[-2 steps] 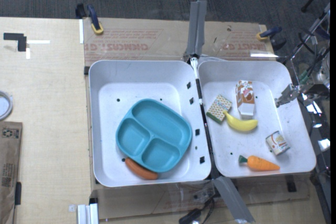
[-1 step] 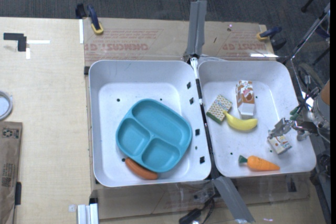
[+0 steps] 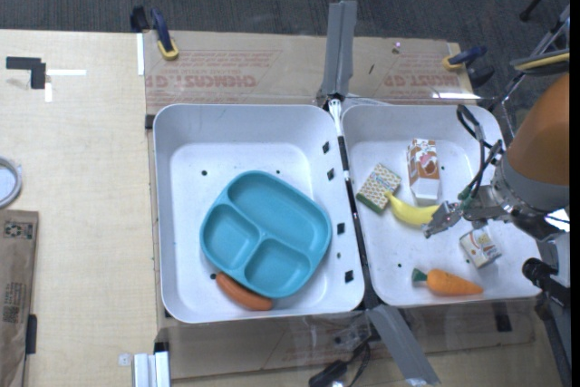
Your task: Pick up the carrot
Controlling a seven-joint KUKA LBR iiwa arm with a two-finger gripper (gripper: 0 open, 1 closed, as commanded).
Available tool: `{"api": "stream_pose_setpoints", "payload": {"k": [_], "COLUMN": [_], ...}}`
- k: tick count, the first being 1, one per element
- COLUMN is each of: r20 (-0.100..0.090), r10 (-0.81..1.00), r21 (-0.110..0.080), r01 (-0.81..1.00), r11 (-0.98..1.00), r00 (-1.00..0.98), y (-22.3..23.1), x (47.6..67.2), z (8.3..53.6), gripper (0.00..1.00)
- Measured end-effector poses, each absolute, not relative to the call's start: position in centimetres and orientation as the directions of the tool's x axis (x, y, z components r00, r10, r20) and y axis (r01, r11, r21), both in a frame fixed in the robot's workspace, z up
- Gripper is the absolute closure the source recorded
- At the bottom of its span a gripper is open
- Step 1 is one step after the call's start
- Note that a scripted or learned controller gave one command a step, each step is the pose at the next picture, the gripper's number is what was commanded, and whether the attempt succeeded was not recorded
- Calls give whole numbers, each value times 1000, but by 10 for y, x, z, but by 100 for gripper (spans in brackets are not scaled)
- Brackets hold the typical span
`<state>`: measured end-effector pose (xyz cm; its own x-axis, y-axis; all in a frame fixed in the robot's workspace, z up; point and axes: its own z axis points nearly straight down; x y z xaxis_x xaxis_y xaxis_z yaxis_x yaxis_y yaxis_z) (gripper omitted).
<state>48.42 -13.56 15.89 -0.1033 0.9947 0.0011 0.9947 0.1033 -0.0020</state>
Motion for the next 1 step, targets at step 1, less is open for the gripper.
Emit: {"api": "stream_pose_setpoints", "payload": {"k": [1], "r20": [2], "r10": [866], "r21": [-1], "r01": [866], "r11": [500], "r00": [-500], "y": [-162], "x": [477], "z": [91], "gripper": [0]}}
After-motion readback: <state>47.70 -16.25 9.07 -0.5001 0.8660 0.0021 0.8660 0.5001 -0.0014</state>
